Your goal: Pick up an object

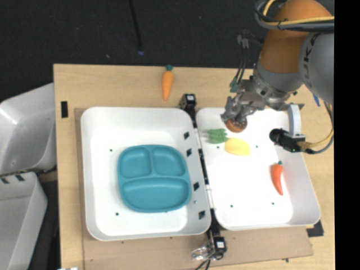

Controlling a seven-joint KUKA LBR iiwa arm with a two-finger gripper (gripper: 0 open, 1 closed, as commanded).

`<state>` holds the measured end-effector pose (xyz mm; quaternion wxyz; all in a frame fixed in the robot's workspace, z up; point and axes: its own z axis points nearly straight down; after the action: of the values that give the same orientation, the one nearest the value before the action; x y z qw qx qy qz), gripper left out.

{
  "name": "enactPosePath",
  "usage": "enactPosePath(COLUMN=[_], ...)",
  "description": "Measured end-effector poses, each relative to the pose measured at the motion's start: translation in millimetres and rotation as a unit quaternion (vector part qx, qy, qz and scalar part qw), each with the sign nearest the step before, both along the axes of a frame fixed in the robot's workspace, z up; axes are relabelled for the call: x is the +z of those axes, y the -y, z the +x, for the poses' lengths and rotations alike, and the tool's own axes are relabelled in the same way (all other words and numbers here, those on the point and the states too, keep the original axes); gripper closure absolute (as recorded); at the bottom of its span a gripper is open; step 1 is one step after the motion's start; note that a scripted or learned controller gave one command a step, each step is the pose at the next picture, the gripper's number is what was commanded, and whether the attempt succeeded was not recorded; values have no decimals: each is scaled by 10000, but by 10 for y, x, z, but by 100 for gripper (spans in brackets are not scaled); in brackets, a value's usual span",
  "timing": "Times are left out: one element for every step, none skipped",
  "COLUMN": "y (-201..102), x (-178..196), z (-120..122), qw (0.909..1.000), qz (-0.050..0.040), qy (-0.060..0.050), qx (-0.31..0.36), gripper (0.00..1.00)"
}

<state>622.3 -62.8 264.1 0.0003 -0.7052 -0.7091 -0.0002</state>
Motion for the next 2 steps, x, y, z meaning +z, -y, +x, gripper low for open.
enactPosePath(y=[-453,-976], x=[21,44], z=[-98,-137], qw=[10000,10000], qz=[1,1], qy=[0,-5], qx=[2,5], gripper=[100,100])
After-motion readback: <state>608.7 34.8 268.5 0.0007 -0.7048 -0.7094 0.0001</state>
